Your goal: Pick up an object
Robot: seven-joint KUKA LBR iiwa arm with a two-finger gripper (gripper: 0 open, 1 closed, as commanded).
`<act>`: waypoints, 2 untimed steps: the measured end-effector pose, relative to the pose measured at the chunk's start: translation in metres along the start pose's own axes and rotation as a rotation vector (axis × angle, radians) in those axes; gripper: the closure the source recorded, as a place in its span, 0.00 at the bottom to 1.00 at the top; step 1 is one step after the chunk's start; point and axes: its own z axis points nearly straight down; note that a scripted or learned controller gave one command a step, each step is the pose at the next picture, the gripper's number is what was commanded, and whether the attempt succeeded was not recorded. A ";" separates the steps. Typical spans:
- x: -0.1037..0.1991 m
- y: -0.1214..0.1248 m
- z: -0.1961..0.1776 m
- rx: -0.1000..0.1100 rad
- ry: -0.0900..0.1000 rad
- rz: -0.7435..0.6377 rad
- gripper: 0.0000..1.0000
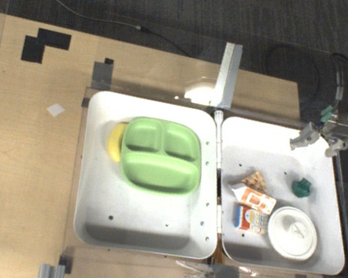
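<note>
My gripper (317,137) hangs over the far right corner of the right bin (339,261), its two pale metal fingers spread apart with nothing between them. My grey wrist and its orange band enter from the right edge above it.

The things to be picked lie in the right bin. Nearest my fingers, by the right wall, sits a small teal lump (301,187), rounded and matt. Toward the near right corner rests a round white lid or bowl (292,232), smooth and glossy, with a small raised knob at its centre. Just left of it, touching its rim, lie two small cartons: a white one with orange print (255,198) and a red-and-blue one (248,219). Their print is too small to read. Just beyond the white carton, near the bin's middle, lies a tan ridged piece (255,180), possibly a shell.

In the left bin (137,232) a light green divided plate (160,154) of smooth plastic, with two small compartments and one long one, lies toward the far side. A yellow curved object (114,142) shows from beneath its left edge.

Both bins are shallow white trays with rounded corners, set side by side on a pale wooden bench (17,160).
</note>
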 end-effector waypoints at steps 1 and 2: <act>-0.014 -0.030 0.148 0.002 0.000 0.043 0.00; 0.032 0.012 0.138 -0.003 0.000 -0.083 0.00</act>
